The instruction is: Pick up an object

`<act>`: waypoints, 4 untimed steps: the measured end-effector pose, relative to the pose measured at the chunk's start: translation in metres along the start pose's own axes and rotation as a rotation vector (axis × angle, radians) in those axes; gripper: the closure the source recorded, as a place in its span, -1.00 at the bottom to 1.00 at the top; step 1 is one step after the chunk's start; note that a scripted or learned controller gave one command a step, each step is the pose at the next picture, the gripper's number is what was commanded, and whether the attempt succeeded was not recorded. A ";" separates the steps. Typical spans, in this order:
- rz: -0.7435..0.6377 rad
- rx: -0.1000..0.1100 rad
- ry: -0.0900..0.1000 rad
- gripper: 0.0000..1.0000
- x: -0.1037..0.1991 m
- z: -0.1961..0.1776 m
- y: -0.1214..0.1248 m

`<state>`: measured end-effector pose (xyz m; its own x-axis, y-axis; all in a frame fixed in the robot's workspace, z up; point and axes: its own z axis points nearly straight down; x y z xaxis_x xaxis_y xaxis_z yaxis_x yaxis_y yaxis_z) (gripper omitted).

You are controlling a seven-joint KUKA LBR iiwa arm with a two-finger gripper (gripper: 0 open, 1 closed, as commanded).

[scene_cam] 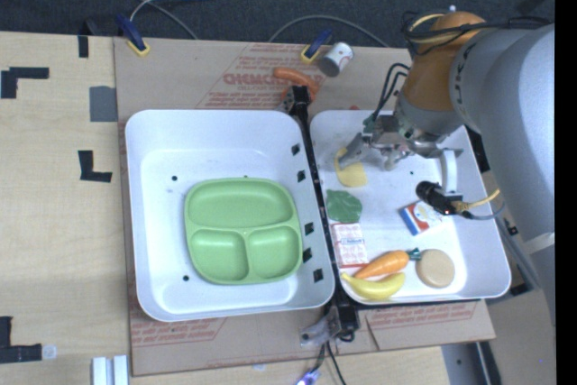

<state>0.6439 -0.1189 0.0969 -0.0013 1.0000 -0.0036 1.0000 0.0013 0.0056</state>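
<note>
The hand (365, 151) hangs low in the right bin (478, 284), fingers spread wide over a pale yellow piece (352, 175). Reaching step, likely; next it must drop and close.

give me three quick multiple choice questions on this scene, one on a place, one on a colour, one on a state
1. Where is the divided plate? A) left bin B) right bin C) on the cardboard
2. What colour is it? A) green B) orange C) blue
3. How does the carrot lie? A) standing upright B) flat, by the banana C) between the jaws

Answers:
1 A, it sits in the left bin.
2 A, it is pale green all over.
3 B, it lies flat in the right bin, just above the banana, away from the gripper.
</note>
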 end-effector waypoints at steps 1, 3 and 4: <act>0.000 0.004 0.001 -1.00 0.013 0.011 -0.003; 0.000 0.002 0.003 -1.00 0.022 0.011 -0.007; 0.001 0.004 0.003 -1.00 0.023 0.011 -0.005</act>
<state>0.6394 -0.0960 0.0858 -0.0004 1.0000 -0.0008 1.0000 0.0004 0.0015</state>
